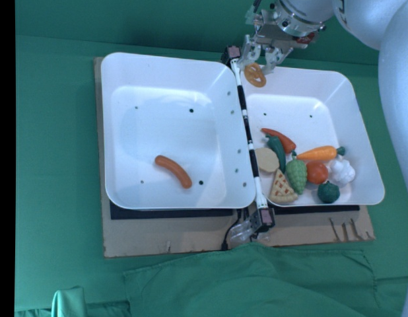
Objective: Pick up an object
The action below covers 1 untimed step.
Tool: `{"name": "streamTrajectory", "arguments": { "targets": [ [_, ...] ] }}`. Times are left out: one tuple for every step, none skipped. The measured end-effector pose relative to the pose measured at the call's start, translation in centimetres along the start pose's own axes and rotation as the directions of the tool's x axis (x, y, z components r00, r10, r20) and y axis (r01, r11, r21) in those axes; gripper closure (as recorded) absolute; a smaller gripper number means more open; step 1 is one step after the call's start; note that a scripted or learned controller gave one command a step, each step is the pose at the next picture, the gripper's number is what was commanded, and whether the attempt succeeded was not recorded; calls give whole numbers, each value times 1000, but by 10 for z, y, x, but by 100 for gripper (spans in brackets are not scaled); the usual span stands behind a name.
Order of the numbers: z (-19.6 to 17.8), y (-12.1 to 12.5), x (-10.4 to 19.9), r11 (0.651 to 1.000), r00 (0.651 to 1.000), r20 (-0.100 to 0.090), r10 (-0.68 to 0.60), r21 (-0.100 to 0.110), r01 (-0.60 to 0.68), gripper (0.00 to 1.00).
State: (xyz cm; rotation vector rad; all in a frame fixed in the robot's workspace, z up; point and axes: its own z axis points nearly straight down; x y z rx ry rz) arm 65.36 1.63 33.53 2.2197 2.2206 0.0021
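1. Nearest the camera, a fold of green cloth (257, 279) covers the front edge of the cardboard sheet (125, 240) under the bins; that edge cannot be seen.
2. A small metal clamp (247, 226) sits at the near end of the black-and-white striped bar (247, 134) between the bins; its details are too small to make out.
3. The left bin (125, 78) holds a single sausage (173, 171), lying at a slant near the front.
4. The right bin (352, 104) holds a crowded heap in its near part: a wedge of pie (282, 189), grapes (296, 175), a tomato (316, 172), a carrot (317, 154), a red chilli (280, 139) and others overlapping, partly hidden by each other.
5. Farthest back, the pretzel (255, 75) hangs above the far left corner of the right bin. It is brown, a looped twist with gaps showing through.
6. The gripper (260, 59) is closed narrowly on the pretzel's upper part, which its fingers (271, 58) hide.
7. The arm (382, 18) is cut off by the top and right edges.
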Motion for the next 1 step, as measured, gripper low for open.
{"name": "streamTrajectory", "arguments": {
  "targets": [
    [23, -10, -3, 1000, 1000, 1, 4, 1, -4, 100]
  ]
}}
